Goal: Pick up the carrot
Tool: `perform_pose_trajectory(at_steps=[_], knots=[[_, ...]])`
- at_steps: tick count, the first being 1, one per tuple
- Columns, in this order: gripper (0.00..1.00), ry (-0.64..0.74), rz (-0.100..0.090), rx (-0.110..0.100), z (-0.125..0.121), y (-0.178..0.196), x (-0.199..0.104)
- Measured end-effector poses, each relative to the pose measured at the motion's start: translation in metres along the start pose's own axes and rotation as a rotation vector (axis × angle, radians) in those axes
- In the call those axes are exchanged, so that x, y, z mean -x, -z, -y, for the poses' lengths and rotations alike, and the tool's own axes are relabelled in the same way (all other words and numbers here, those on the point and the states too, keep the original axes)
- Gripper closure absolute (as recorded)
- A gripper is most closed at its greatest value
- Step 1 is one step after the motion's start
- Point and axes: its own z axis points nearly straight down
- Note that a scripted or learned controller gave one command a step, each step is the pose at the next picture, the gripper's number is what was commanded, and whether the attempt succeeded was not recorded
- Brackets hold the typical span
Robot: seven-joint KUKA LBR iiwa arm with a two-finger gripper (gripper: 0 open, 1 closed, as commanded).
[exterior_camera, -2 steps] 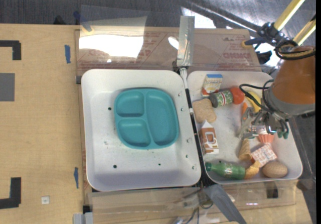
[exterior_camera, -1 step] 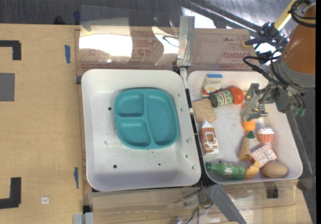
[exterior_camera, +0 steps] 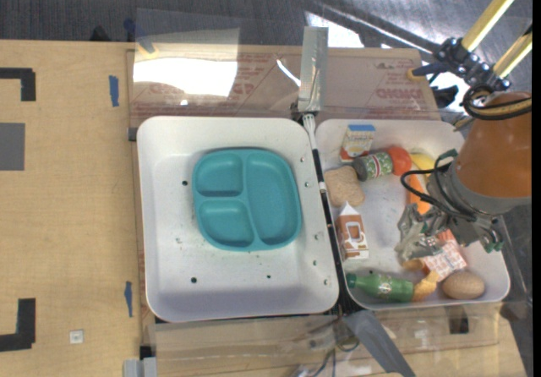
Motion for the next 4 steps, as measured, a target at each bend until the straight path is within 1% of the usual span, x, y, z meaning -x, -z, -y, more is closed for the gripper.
perform_pose_trajectory(at_steps=[1,3,4], knots=[[1.00,0.066,0.009,-0.004,0.010,-0.031,0.003],[1.00,0.068,0.020,-0.007,0.008,-0.011,0.007],[1.00,0.203,0.009,-0.005,0.009,-0.037,-0.004]])
